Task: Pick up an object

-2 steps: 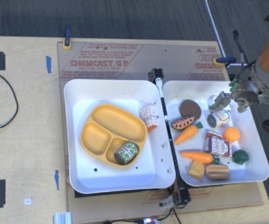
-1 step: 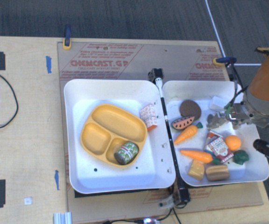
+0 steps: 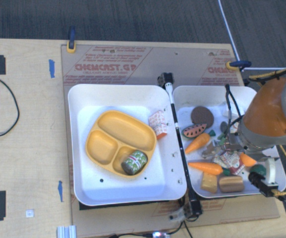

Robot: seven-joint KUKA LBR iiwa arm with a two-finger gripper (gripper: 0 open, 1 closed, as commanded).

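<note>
The grey arm with its orange band [image 3: 269, 114] reaches down into the right shallow white bin [image 3: 277, 180] on the desk. Its jaws [image 3: 226, 148] sit low among the clutter; whether they are wide or narrow cannot be told. A small orange plastic carrot [image 3: 198, 143] lies just left of them, and a longer orange carrot [image 3: 206, 167] just below.

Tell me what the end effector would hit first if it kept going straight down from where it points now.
Probably the crumpled wrapper in the right bin, just under the end effector. Depth is unclear; the carrots lie close beside that line.
</note>
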